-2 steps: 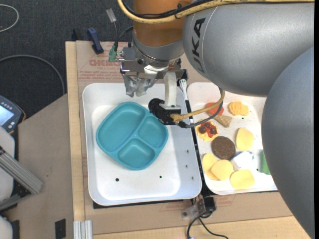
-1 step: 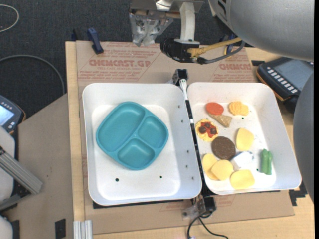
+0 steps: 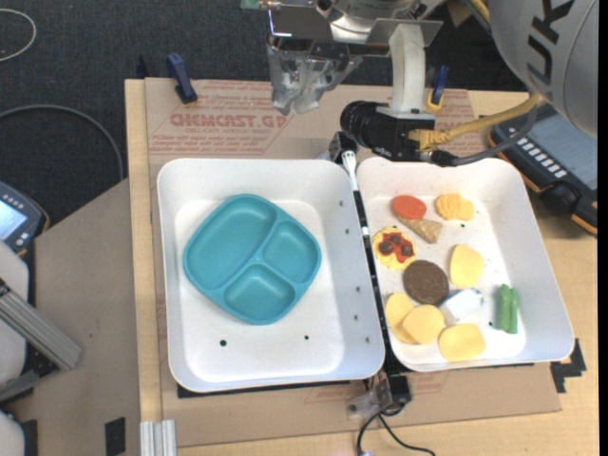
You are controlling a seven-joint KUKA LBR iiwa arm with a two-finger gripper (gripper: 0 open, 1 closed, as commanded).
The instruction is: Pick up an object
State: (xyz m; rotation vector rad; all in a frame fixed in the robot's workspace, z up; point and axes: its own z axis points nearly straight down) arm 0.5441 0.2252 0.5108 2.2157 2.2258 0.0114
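Camera view looks down on two white bins, and the right bin serves as the landmark for everything else. Inside it lies a scatter of toy food — an orange-red disc and a ridged yellow piece near the far wall, a small pizza-like round and a dark brown cookie toward the middle, pale yellow pieces along the near side, and a green piece by the near right corner. These are loose and mostly apart from one another, presumably so a single one can be taken without disturbing the rest, though the near yellow ones overlap.

To the left of that bin, touching it along a shared rim, sits the left bin, holding a teal divided plate.

The gripper hangs beyond the far-left corner of the right bin, over the cardboard sheet rather than over any food. Its fingers are blurred against the cardboard, so whether they stand wide or narrow cannot be told, and nothing is visible between them. By my reading the pick has not begun — the arm would have to travel nearer and rightward over the right bin before descending on a piece.
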